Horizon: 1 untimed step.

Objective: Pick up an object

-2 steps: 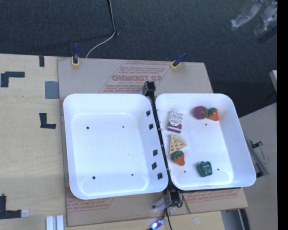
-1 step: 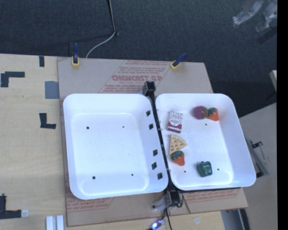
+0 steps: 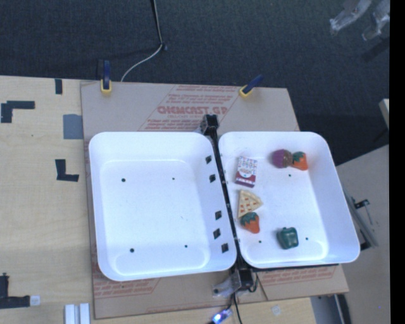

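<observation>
My claw (image 3: 361, 16): pale blur at top right, well off the bins; grip state unreadable. Right bin (image 3: 329, 190): flat carton (image 3: 246, 171), wedge (image 3: 249, 202), round fruits, glossy green pepper (image 3: 287, 238). Left bin (image 3: 152, 202): smooth, open floor.

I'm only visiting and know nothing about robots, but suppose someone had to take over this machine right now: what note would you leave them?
Gripper: raised at the far right corner, away from both bins; nothing visibly between its fingers, and they are too blurred to judge.
Objects, all in the right white bin: small red-and-white carton, purple round toy touching an orange toy, yellow wedge-shaped toy, red strawberry-like toy, green pepper-like toy.
Left white bin: beside it.
Done: nothing picked yet.
Left: choose one object, descend, grip, lift.
</observation>
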Motion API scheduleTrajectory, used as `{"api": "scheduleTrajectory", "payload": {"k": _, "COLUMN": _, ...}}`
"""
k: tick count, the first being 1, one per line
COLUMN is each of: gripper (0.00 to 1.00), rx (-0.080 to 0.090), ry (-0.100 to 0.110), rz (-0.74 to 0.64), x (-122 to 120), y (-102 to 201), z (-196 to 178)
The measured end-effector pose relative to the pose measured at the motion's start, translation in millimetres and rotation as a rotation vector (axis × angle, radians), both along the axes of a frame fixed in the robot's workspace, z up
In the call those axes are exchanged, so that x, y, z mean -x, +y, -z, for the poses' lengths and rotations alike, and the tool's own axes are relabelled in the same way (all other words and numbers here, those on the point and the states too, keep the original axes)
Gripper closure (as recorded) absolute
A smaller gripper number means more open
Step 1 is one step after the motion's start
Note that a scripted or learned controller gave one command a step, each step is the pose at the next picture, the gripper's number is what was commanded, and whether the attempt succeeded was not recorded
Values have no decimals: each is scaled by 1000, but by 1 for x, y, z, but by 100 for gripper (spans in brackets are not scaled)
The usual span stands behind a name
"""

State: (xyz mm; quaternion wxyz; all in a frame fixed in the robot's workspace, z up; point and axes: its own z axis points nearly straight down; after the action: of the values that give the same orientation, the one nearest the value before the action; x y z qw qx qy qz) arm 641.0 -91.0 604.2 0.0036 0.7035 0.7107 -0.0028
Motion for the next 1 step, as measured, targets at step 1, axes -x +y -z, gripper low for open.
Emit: {"api": "scheduleTrajectory", "payload": {"k": 1, "gripper": 100, "rx": 1, "ry": -1, "rz": -2, "x": 0, "y": 1, "z": -10}}
